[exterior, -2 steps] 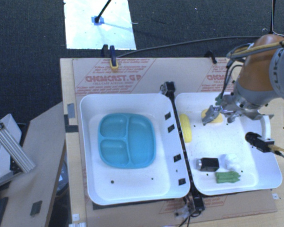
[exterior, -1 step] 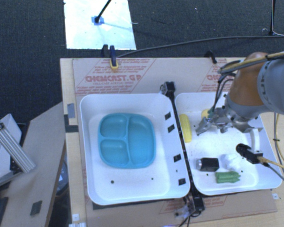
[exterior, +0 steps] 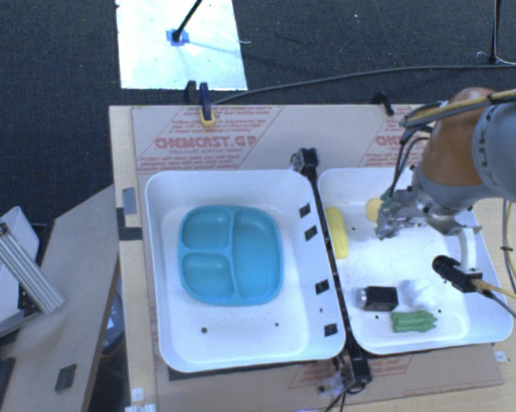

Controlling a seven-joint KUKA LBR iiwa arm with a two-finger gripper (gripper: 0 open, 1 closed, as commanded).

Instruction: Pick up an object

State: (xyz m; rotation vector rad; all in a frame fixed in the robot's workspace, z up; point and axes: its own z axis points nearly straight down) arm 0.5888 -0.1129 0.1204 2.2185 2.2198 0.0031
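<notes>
The right bin (exterior: pixel 485 319) holds several small objects. A long yellow piece (exterior: pixel 336 232) lies along its left wall, and a small yellow item (exterior: pixel 373 209) sits just right of it. A black box (exterior: pixel 380 298), a white lump (exterior: pixel 418 292) and a green toy (exterior: pixel 414 321) lie near the front. My gripper (exterior: pixel 387 225) hangs low over the bin's upper middle, right beside the small yellow item. I see nothing held in it. The wrist partly hides the bin floor behind it.
The left bin (exterior: pixel 170 333) carries a blue divided plate (exterior: pixel 232 253). A black hinge strip (exterior: pixel 320 258) with clips runs between the bins. Cables and a black connector (exterior: pixel 453 273) trail from the arm over the right bin's right side.
</notes>
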